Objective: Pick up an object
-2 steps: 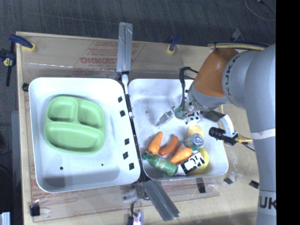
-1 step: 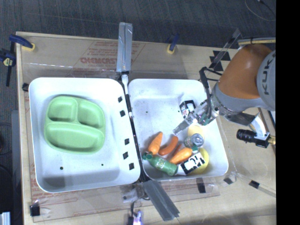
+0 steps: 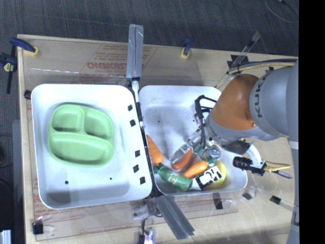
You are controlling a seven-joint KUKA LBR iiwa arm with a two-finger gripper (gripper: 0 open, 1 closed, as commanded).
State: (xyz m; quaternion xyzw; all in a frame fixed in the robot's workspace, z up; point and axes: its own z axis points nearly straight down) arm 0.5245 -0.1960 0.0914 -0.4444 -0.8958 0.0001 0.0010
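Your arm (image 3: 264,105) covers the right side of the right bin (image 3: 167,105), so its wall there is hidden under the orange band and grey housing. The gripper (image 3: 195,145) reaches down into the clutter at the bin's near end, and you cannot tell from this slant whether it is spread or pressed together, or whether anything sits in it; the metal parts blur into the objects. Right at the gripper lie two orange carrots (image 3: 190,164), close together and angled, one partly under the tool. Just left of the gripper a third carrot (image 3: 154,150) lies along the bin's left wall. Below the gripper a green bottle (image 3: 174,177) lies on its side against the near wall, and to its right a yellow item with a black-and-white label (image 3: 213,176) is half hidden by the wrist. Above and left of the gripper the bin floor is bare. Well to the left, the left bin (image 3: 40,177) holds a green divided tray (image 3: 81,133) with bare floor around it.
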